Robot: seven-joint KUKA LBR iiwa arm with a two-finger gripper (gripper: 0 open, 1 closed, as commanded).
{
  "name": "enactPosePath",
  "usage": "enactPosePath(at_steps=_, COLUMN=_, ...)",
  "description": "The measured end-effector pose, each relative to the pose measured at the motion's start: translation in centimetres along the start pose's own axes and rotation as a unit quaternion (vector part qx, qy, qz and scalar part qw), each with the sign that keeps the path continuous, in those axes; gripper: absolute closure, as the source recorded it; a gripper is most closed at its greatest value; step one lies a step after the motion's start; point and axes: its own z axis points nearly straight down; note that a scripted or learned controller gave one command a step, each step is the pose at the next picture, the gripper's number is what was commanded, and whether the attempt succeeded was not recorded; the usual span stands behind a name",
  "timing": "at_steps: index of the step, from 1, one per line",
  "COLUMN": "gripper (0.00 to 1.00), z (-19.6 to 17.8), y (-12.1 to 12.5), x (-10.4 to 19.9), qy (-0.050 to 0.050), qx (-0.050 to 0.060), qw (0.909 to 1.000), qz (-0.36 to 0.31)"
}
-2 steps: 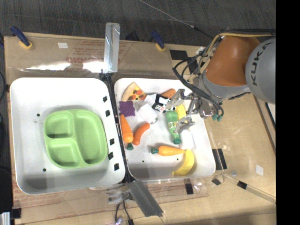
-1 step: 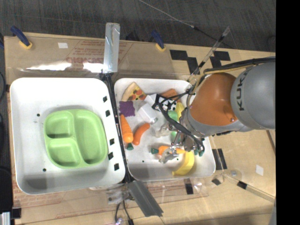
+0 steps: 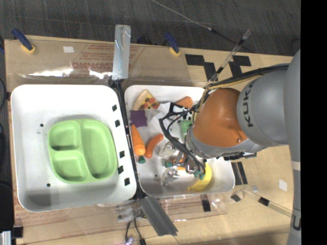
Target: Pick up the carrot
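The carrot [image 3: 136,141] is a long orange piece with a small green end, lying along the left wall of the right bin [image 3: 153,190]. My gripper [image 3: 173,171] hangs low over the front middle of that bin, right of the carrot and apart from it. Cables and the orange wrist band [image 3: 217,121] cover much of the gripper. I see nothing held in it.
A short orange-red piece [image 3: 153,145] lies just right of the carrot. A purple item [image 3: 138,118] and a pizza slice [image 3: 145,100] sit behind it. A banana [image 3: 202,180] lies by the gripper. The left bin [image 3: 25,106] holds a green divided plate [image 3: 82,149].
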Motion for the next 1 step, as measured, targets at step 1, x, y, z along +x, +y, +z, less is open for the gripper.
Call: enactPosePath(at_steps=1, gripper=1.00, z=-1.02, y=0.12, x=-0.12, qy=-0.001, qx=0.000, qw=1.0000, qz=-0.004)
